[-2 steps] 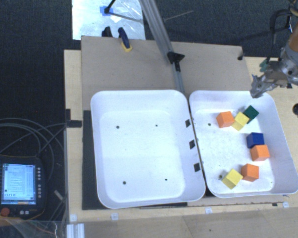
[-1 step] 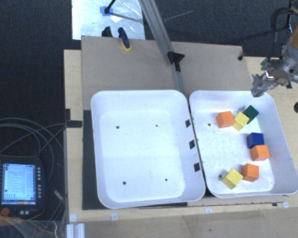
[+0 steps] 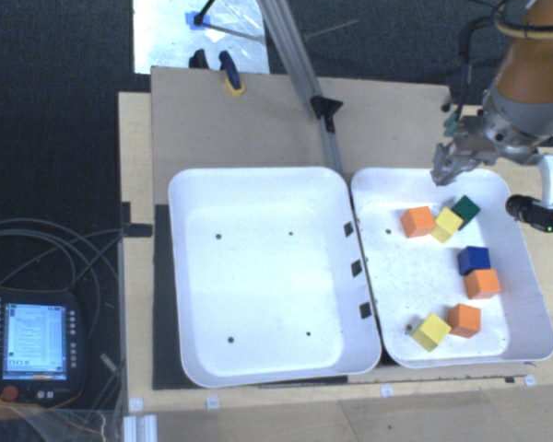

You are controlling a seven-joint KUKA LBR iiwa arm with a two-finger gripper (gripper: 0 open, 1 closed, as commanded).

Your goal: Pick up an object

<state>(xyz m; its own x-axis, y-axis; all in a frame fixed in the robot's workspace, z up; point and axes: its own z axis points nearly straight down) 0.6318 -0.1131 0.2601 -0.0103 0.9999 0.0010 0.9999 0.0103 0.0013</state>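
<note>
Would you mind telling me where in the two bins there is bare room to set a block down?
The left white bin offers the most bare floor. In the right white bin, the strip along the divider is free. It is crowded on the far side around the orange cube, yellow cube and green cube, where the gripper hovers.

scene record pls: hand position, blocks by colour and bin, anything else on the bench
hand: above far rim of right white bin, nothing seen between fingers
right bin blocks: orange cubes; yellow cubes; green cube; blue cube
left white bin: no blocks
nearest block to hand: green cube
off bench: teach pendant, lower left
</note>
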